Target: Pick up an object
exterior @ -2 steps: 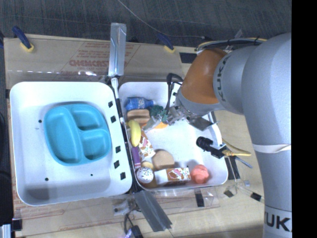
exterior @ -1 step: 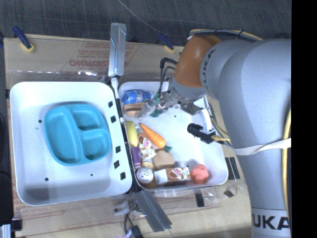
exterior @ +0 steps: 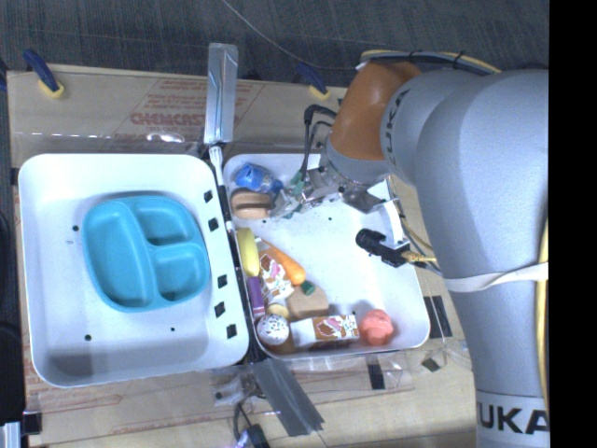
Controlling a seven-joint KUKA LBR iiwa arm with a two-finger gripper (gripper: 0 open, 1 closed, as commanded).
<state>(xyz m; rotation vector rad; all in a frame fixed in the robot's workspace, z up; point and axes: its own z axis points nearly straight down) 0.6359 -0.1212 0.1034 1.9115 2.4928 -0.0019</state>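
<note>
Grey arm [exterior: 466, 185] reaches into our right bin [exterior: 410, 292]; the claw [exterior: 300, 192] sits low at the bin's upper left, just beside the burger [exterior: 250, 203] and blue toy [exterior: 250, 176]. We cannot tell its grip. Banana [exterior: 247, 252] and carrot [exterior: 287, 263] lie below, near but apart.

Even, bright overhead light; white bins [exterior: 56, 194] nearly overexposed, with soft shadow in the left bin's lower corner. Focus slightly soft throughout; small objects blurred.
</note>
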